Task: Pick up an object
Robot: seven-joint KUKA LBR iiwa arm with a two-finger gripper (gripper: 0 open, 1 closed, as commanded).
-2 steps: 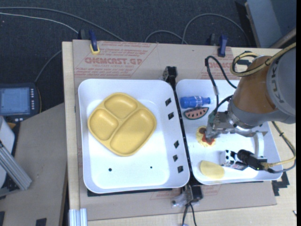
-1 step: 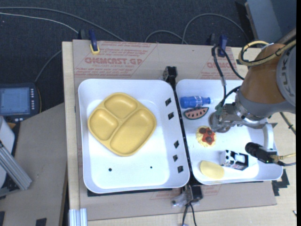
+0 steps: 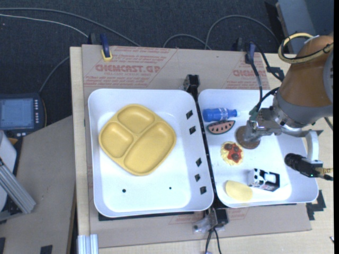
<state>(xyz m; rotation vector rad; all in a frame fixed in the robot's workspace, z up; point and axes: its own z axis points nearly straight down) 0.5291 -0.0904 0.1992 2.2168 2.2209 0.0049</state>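
Looking down at a slant, the camera view had two white bins side by side on a cardboard-topped bench (image 3: 132,62). The left bin (image 3: 106,194) held a yellow divided plate (image 3: 137,138), lying flat in its upper-left half. A few small dark specks sat on the floor of that bin.

The right bin (image 3: 296,194) held all the small pickable items. A blue bottle (image 3: 218,113) lay on its side at the upper left of that bin. A watermelon slice toy (image 3: 221,126) lay just below the bottle. A small round red-and-yellow toy (image 3: 232,153) sat mid-bin, and a pale yellow flat piece (image 3: 238,190) lay near the bottom edge. A black-and-white block (image 3: 264,179) lay just right of the yellow piece.

The arm (image 3: 304,89) came in from the right of the frame, its orange band over the upper right of the right bin. The wrist pointed down into that bin. The gripper (image 3: 248,136) sat low, just right of the watermelon slice and just above-right of the round toy. Nothing stood between it and those two toys. Seen from above, the wrist hid its tip, so open or closed could not be told, and no item was seen held. A black cable (image 3: 259,89) ran from the bench's top edge down to the wrist.
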